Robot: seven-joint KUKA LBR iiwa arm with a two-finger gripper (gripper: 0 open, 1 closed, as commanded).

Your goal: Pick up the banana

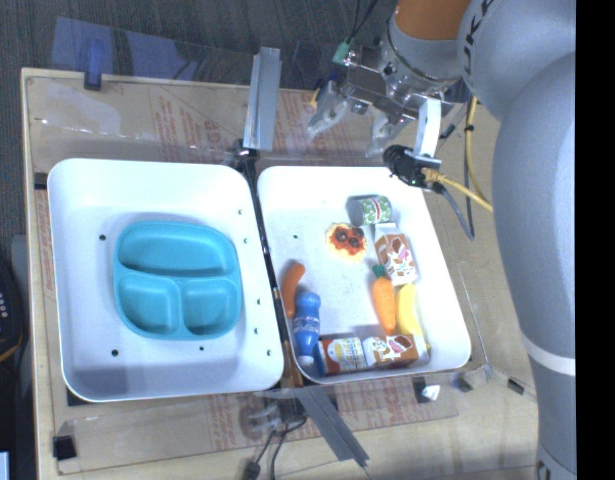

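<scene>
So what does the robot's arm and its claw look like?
The arm is fat, smooth and light grey, with an orange band just above the wrist. Below that sits a silvery metal claw with two pale fingers. Thin cables run around it: dark ones on top and a yellow cable trailing off the side.

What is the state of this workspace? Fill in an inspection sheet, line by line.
Surface: bench bearing two white bins side by side, left bin and right bin.
Job's things: banana lies in the right bin near its right wall, touching a carrot.
Clutter: blue tray in the left bin; can, two cartons, blue bottle, sausage in the right.
Grippers: tool open, holding nothing, above the right bin's far edge.
Cables: yellow cable beside the wrist.
Surroundings: dark floor.
</scene>
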